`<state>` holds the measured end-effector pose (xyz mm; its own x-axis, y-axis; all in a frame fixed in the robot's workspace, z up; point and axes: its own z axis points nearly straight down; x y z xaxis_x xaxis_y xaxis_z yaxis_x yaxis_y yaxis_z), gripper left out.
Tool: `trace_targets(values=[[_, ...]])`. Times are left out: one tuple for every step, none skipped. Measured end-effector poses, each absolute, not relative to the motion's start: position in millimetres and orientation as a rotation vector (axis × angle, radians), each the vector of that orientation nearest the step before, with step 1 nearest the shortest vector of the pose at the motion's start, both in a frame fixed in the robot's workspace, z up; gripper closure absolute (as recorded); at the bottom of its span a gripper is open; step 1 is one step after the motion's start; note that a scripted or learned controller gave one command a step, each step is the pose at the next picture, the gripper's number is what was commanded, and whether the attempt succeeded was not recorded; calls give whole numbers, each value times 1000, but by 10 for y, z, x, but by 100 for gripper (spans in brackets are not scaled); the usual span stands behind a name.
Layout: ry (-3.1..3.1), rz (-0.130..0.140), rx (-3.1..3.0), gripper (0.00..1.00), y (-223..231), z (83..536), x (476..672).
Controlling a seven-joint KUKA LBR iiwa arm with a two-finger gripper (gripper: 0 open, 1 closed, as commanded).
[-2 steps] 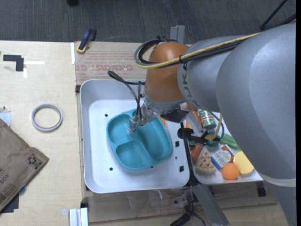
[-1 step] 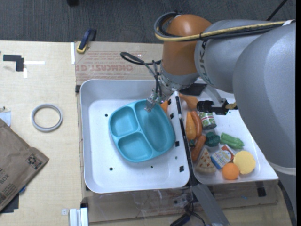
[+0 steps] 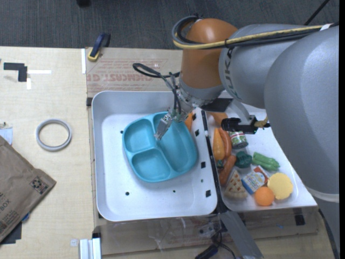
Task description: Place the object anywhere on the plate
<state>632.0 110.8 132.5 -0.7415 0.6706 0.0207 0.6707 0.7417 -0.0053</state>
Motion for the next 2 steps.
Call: trace_targets(values=[[-2912, -4, -1121, 0, 1108, 1325, 6320], [-2912, -4, -1121, 0, 1108, 1325, 6320]])
